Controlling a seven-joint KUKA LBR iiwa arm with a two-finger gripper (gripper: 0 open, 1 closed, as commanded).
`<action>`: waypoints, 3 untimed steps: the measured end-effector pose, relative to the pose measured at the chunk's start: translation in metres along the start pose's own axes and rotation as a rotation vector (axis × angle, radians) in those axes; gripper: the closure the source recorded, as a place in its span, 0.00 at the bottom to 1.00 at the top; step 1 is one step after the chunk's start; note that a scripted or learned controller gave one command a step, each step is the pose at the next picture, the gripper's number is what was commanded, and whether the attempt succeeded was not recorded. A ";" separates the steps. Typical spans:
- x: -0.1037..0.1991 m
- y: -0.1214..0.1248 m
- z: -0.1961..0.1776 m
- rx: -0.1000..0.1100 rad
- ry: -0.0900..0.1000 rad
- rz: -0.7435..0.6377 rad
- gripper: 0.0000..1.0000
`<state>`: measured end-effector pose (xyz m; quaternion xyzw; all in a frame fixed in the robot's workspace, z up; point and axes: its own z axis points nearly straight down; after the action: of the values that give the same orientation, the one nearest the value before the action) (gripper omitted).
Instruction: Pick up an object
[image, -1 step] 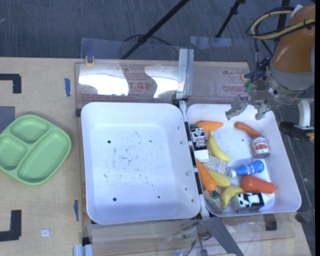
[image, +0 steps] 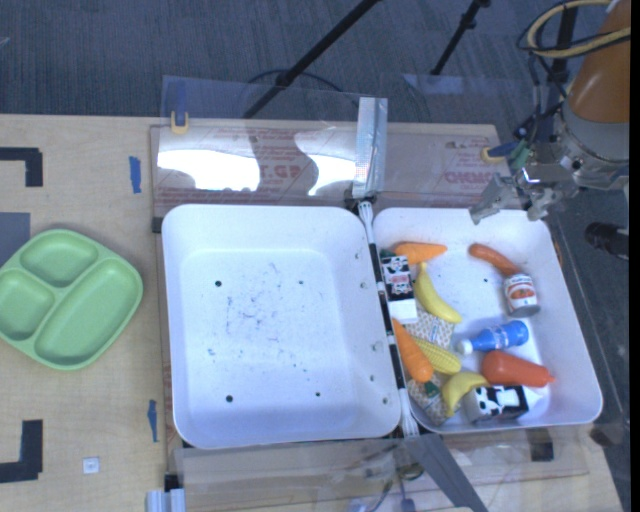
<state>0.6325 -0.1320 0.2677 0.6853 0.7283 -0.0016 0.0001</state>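
The right bin (image: 575, 340) holds a heap of toy food. In it lie a yellow banana (image: 435, 295), an orange carrot (image: 420, 250), a red sausage (image: 495, 258), a small can (image: 520, 293), a blue bottle (image: 495, 337), a corn cob (image: 432, 352) and two black-and-white cartons (image: 400, 275). My gripper (image: 514, 203) hangs above the bin's far right corner, just beyond the sausage. It is open, with nothing between its fingers.
The left bin (image: 270, 310) is next to the right one, and a low ridge divides them. A green divided plate (image: 65, 297) lies on the bench at far left. A clear plastic wall (image: 260, 150) stands behind the bins.
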 end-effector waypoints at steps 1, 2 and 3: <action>0.038 -0.037 0.158 0.004 0.000 -0.079 0.00; 0.030 -0.043 0.180 -0.013 -0.005 -0.127 0.00; 0.027 -0.026 0.181 -0.003 -0.004 -0.147 0.00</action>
<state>0.6045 -0.1065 0.0864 0.6300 0.7765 -0.0019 0.0026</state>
